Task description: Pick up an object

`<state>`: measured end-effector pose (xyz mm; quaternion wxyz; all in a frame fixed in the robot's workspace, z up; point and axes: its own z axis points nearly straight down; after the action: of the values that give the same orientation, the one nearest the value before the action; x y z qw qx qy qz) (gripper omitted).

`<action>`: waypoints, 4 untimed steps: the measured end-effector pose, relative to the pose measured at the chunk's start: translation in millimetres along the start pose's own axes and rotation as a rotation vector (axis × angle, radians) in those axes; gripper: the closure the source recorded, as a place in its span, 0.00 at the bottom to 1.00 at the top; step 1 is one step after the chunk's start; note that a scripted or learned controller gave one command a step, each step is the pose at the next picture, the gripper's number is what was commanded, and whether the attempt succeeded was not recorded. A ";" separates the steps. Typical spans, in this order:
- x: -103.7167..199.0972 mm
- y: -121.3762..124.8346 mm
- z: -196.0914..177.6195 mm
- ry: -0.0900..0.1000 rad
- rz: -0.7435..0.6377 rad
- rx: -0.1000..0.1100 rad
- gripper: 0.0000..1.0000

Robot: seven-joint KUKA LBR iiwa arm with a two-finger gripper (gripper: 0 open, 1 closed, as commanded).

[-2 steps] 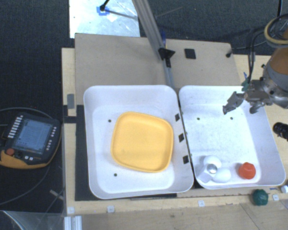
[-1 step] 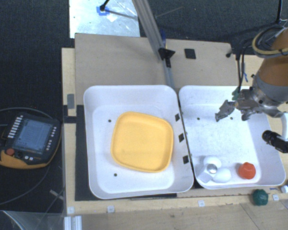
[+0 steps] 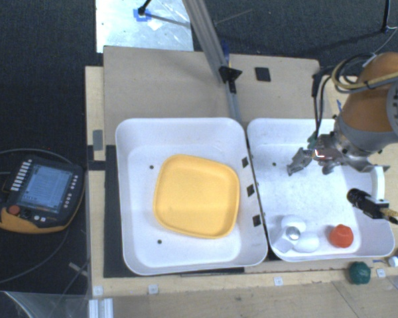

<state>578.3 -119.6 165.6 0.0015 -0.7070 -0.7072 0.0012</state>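
Right bin (image 3: 278, 138): fingers (image 3: 297, 164) spread apart, holding nothing; orange cup (image 3: 341, 236) on its side, mouth direction unclear.

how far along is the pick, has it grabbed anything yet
Nothing looks picked yet. The hand hangs over bare floor in the upper part of the right white bin, nothing visible between its fingers. The small orange-red rounded object and the white cup-like pieces lie at that bin's near edge; the square yellow plastic plate lies in the left bin. The whole grasp remains.
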 end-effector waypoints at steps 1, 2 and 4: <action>4.3 -1.2 61.7 0.000 0.000 0.000 0.00; 3.7 0.4 48.2 -0.001 0.001 -0.006 1.00; -9.4 -3.4 -52.1 -0.001 0.000 -0.008 1.00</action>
<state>575.2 -129.0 217.7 -0.0018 -0.7070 -0.7072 -0.0014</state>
